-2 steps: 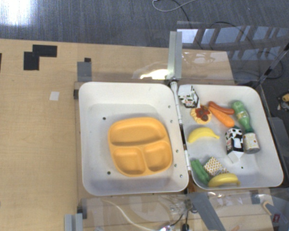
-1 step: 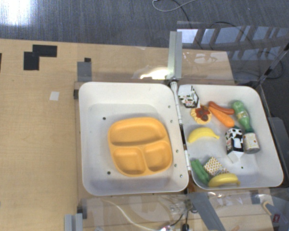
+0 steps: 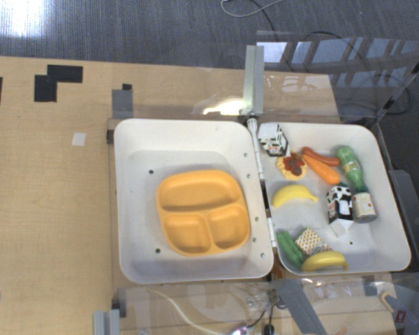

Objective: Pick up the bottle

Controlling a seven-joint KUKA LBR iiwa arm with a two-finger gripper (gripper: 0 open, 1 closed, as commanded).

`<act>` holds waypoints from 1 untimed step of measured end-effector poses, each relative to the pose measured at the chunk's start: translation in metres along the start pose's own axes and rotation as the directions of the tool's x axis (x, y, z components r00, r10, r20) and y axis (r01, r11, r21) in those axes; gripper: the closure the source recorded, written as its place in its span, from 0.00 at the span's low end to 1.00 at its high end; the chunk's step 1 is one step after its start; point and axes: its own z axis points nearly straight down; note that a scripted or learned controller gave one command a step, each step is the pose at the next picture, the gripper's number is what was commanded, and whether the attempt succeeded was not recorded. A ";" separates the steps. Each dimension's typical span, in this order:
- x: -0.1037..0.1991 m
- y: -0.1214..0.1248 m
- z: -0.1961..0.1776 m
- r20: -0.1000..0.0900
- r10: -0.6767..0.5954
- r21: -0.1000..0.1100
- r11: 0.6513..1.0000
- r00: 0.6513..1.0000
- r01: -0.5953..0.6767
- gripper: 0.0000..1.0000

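Bottle (image 3: 350,166) lies flat in right bin (image 3: 387,187), upper right part, long axis running top-left to bottom-right. Green body, lighter label band; can't tell which end is the cap. Carrot (image 3: 321,165) just left of it, cow carton (image 3: 340,204) and small can (image 3: 364,206) crowd its lower end. Bananas (image 3: 293,196) further left. Left bin (image 3: 136,187) holds orange tray (image 3: 202,211). Fingers: can't tell
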 end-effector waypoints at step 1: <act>0.010 -0.034 -0.001 0.000 -0.101 0.000 0.995 0.995 0.101 0.00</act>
